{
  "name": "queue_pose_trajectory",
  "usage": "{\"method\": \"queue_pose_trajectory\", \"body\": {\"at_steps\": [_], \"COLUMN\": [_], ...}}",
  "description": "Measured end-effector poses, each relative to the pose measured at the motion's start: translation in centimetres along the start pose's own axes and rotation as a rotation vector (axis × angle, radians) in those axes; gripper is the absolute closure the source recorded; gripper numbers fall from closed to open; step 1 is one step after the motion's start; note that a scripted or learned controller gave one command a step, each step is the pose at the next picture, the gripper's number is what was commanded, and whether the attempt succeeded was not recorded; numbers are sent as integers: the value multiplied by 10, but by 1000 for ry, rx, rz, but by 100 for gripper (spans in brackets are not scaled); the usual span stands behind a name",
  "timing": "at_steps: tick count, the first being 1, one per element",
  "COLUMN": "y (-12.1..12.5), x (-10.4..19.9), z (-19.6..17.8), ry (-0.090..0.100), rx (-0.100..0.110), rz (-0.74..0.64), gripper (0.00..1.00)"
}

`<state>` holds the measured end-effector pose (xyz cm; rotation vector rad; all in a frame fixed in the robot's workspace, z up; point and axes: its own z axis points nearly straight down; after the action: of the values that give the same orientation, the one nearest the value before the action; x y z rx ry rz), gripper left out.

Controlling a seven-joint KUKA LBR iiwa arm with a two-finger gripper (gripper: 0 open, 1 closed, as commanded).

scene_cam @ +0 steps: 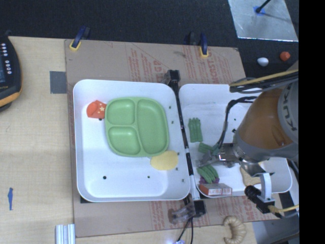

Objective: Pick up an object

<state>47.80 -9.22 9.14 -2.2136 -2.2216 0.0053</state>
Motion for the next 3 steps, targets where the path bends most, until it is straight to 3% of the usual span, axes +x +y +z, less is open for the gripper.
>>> {"method": "queue_pose_trajectory", "body": {"at_steps": [1,2,3], "y": [16,2,39], "x": [-11,-7,-19], "z": [-1,0,-1], "ry": [-2,0,-2], "rx": [-5,0,-7], "rz": [-1,-1,0], "gripper": [0,0,0]}}
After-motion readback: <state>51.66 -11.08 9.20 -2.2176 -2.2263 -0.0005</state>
